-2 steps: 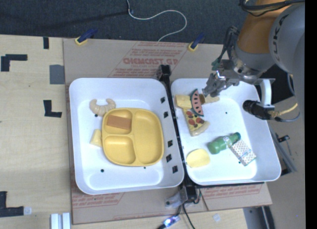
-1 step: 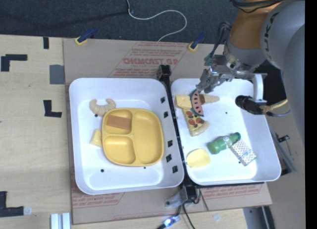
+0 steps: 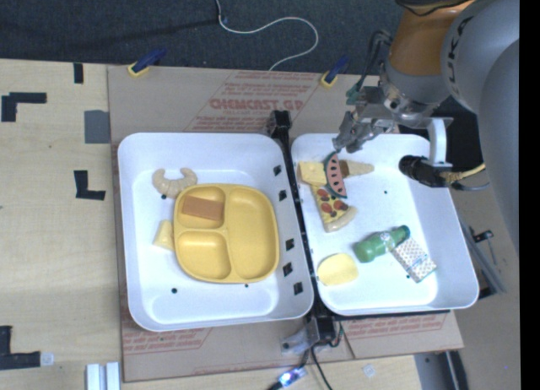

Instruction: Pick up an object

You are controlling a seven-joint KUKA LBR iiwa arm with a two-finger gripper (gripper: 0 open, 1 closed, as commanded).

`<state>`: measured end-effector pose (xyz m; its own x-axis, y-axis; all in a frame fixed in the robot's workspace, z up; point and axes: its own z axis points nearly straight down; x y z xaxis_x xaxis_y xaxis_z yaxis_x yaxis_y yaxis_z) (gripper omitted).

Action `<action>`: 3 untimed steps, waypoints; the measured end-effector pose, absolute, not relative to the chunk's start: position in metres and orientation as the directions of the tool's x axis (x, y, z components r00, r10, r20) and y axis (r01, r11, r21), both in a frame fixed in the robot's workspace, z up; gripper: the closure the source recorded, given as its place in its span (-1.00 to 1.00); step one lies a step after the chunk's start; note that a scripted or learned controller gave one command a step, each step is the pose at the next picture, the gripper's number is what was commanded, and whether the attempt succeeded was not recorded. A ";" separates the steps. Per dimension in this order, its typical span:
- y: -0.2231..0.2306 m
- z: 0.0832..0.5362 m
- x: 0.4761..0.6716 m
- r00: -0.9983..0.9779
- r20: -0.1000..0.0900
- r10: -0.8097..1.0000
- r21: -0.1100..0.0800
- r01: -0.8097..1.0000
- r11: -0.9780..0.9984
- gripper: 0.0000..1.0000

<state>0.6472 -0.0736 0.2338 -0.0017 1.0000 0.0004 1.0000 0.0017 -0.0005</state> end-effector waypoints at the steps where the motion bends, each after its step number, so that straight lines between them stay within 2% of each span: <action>1: -0.076 0.233 0.642 -0.001 -0.001 1.000 -0.002 1.000 0.001 1.00; 2: -0.079 0.223 0.635 -0.001 -0.001 1.000 -0.003 1.000 0.001 1.00; 3: -0.071 0.234 0.646 -0.002 0.000 1.000 0.000 1.000 0.002 1.00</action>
